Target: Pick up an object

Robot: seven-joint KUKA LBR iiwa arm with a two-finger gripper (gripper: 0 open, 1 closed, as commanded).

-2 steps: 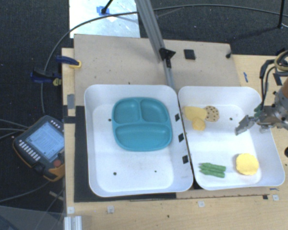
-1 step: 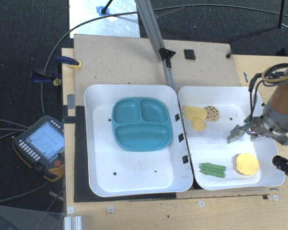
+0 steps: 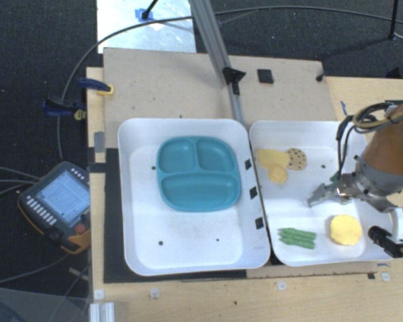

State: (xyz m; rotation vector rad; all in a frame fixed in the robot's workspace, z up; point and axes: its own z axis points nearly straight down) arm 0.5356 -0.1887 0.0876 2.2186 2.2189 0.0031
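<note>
A robotics lab: a teach pendant [image 3: 57,205], loose cables [image 3: 74,79] and clamps [image 3: 94,86] surround the plywood bench [image 3: 188,86].

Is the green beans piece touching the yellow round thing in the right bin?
Apart. The camera view shows bare white bin floor between the green beans and the yellow round piece.

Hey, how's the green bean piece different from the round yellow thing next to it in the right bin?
The green beans are green, long and thin, a small bundle lying roughly crosswise near the bin's front edge. The round yellow piece is pale yellow, a compact disc shape, and looks bulkier. The beans lie further from the gripper; the yellow piece sits just below the arm's wrist. Both rest loose on the right bin floor, neither one gripped.
</note>
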